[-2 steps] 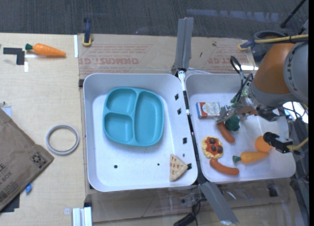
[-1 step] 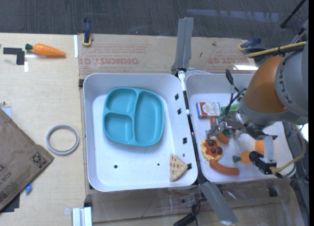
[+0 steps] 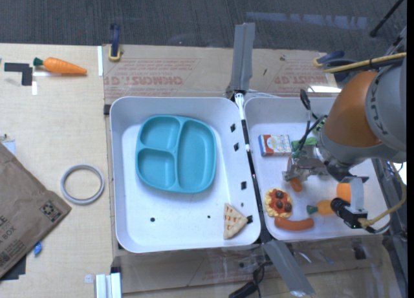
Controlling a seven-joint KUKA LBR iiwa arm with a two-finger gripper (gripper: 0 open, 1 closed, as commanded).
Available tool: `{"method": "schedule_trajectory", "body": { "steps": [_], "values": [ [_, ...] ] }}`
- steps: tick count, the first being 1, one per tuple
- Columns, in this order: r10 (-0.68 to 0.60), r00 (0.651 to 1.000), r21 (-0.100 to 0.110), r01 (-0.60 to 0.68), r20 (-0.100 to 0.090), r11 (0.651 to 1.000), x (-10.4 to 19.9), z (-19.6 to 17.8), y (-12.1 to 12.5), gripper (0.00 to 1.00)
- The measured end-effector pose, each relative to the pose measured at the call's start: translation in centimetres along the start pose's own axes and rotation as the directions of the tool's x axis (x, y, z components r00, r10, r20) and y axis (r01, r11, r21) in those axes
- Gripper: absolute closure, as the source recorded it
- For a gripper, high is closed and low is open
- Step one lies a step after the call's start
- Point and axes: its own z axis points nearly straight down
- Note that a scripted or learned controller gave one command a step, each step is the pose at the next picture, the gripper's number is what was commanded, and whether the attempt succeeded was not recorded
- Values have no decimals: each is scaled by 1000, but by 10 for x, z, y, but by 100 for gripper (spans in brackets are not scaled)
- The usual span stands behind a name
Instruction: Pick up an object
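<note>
Lying nearest, a smooth sausage (image 3: 294, 223) and round pizza (image 3: 279, 203) are sitting just below the gripper (image 3: 297, 175), which is hanging over the right bin (image 3: 272, 110), grip unclear.

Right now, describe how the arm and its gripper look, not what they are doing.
The arm is bulky, rounded and grey, with a broad orange band above the wrist. Black cables run along it, and a yellow one passes above. The gripper is a small metal-grey assembly, with dark hardware on the wrist beside it.
</note>
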Motion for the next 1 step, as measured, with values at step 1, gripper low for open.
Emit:
{"method": "schedule_trajectory", "body": {
  "steps": [1],
  "values": [
    [-117, 993, -4, 117, 3, 993, 32, -93, 85, 100]
  ]
}}
